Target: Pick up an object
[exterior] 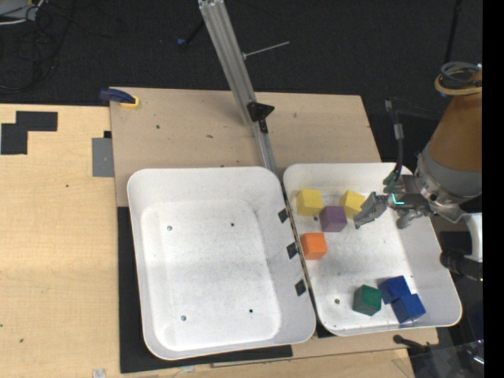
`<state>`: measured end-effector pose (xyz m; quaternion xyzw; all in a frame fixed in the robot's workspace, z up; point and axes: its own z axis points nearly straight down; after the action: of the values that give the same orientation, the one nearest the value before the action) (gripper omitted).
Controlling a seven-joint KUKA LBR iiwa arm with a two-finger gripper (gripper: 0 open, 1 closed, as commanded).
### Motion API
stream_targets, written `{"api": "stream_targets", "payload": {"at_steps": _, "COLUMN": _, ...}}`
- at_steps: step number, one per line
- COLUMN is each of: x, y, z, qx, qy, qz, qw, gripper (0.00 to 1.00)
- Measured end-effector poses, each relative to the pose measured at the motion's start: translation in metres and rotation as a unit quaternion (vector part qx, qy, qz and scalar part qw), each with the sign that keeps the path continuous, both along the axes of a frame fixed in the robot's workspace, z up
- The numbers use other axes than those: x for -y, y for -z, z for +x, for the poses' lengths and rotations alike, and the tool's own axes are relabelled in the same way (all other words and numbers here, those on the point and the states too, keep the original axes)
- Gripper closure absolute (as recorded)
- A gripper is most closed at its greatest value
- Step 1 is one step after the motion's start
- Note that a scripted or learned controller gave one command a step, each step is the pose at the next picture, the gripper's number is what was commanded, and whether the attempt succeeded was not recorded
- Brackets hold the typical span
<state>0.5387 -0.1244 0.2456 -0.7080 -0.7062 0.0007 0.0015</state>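
Six small blocks lie in the right bin, any of them a candidate for picking. Along the bin's far side sit a yellow cube, a purple cube just beside it toward the right, and a second, smaller yellow block just past the purple one. An orange cube rests a little nearer the camera, close to the bin's left wall. Toward the near right corner are a green block and a blue block — the two sit just beside each other, the blue one looking like two joined pieces.

The claw hangs over the far right part of this bin, its grey fingers pointing left toward the smaller yellow block. The fingers appear spread apart, with nothing between them; the nearest fingertip is very close to the smaller yellow block, though whether it touches cannot be told. Behind the claw the arm comes in from the right, its orange band showing above the grey wrist.

The left bin stands side by side with the right one, and small black clips sit along the seam between them. Both rest on a wooden table. A slanted aluminium rail rises from the table behind the bins, and a small blue and yellow object lies near the table's far left corner.
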Motion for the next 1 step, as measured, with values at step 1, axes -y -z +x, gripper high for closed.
{"api": "stream_targets", "payload": {"at_steps": 1, "x": 0.0035, "y": 0.0447, "z": -0.0033, "qx": -0.003, "qy": 0.0, "qz": 0.0002, "qw": 1.0, "gripper": 0.0}}
